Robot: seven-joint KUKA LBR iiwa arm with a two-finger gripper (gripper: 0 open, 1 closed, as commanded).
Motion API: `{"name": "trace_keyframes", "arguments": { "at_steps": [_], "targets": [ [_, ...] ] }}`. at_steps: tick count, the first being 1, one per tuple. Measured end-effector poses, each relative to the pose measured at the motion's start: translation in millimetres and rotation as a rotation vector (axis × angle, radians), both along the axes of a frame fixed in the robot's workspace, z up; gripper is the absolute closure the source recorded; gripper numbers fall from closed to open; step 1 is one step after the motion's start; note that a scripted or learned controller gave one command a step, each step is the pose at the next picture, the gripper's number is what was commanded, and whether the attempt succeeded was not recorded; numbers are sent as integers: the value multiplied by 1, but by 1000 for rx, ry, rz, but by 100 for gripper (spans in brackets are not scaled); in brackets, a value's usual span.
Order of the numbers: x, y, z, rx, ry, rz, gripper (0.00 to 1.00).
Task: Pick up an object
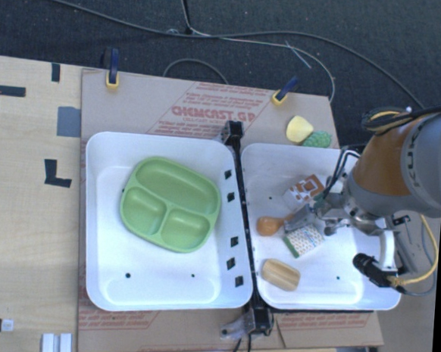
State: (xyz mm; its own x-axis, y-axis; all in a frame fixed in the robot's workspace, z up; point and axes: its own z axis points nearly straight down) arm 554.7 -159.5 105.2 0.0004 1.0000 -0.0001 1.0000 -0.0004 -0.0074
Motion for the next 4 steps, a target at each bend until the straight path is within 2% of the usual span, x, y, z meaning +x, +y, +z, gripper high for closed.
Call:
{"name": "trace_keyframes", "arguments": {
  "at_steps": [1, 2, 3, 4],
  "targets": [
    [2, 2, 13, 1, -4, 3, 100],
    [-5, 7, 71, 0, -10, 2, 100],
    [-3, 0, 116, -1, -11, 2, 100],
    [5, 7, 175, -1, -13, 3, 100]
  ]
}}
